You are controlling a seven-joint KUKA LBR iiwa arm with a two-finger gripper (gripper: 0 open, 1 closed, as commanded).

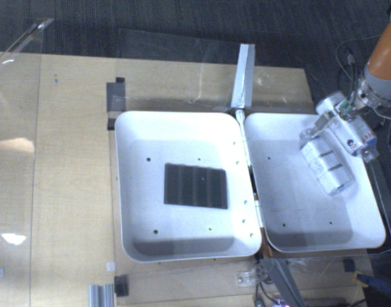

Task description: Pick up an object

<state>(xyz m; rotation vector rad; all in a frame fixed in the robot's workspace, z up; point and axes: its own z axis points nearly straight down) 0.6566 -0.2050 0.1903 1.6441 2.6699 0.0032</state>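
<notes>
Black, ribbed and flat, the pad is seen lying in the middle of the left bin. Over the right bin, the gripper is poised; whether its jaws are parted cannot be told.

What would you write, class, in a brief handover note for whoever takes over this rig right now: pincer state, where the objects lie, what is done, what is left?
Pincer: hanging over the right bin, upper right part; whether it is open or shut cannot be told, and nothing is seen held in it.
Objects: a dark ribbed rectangular block lies flat in the middle of the left bin.
Done: no pick yet; the block lies untouched.
Left: bring the pincer over an object, grasp it, lift it.
</notes>
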